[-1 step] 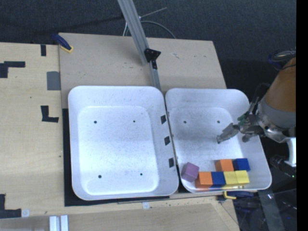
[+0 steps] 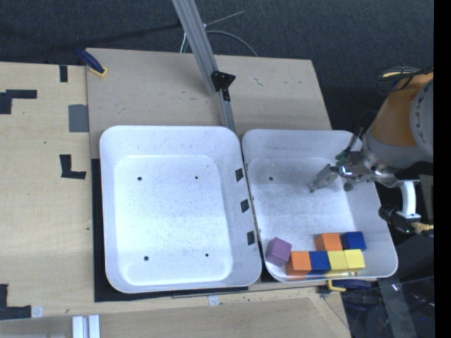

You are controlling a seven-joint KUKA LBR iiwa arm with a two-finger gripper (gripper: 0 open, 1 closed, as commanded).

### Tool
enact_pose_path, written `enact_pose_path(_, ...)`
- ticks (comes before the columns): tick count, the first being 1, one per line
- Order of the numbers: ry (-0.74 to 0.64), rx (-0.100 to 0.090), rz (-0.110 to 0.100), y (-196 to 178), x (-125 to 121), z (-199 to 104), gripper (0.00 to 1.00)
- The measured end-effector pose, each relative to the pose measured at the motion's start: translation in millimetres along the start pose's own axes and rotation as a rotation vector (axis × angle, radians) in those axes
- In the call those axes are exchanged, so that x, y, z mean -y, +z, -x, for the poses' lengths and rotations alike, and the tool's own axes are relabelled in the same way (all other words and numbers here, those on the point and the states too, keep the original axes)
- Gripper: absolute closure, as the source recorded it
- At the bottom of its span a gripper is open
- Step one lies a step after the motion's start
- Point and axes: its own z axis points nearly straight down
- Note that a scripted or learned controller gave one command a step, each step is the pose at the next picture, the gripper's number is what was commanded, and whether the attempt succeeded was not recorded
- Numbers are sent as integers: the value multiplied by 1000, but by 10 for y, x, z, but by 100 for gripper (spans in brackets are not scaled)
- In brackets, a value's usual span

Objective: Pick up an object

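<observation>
Nearest the camera, the blocks (image 2: 325, 253) crowd the right bin's (image 2: 296, 143) front edge, the purple cube (image 2: 279, 250) slightly apart, easiest to reach. Farther back, my claw (image 2: 323, 180) hangs over bare floor, carrying nothing; its spread I cannot tell.

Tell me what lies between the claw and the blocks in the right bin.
In the camera view, only bare white bin floor separates the claw from the blocks, which sit clustered along the bin's near edge, the purple one at their left end.
</observation>
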Motion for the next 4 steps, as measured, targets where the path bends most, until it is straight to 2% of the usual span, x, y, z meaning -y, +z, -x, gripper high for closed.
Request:
enact_pose_path(1, -1, -4, -3, 151, 55, -407, 0)
enact_pose_path(2, -6, -5, 2, 72, -301, -1119, 0)
enact_pose_path(3, -2, -2, 11, -734, -720, -1291, 0)
enact_pose_path(4, -1, -2, 10, -1883, -966, -1504, 0)
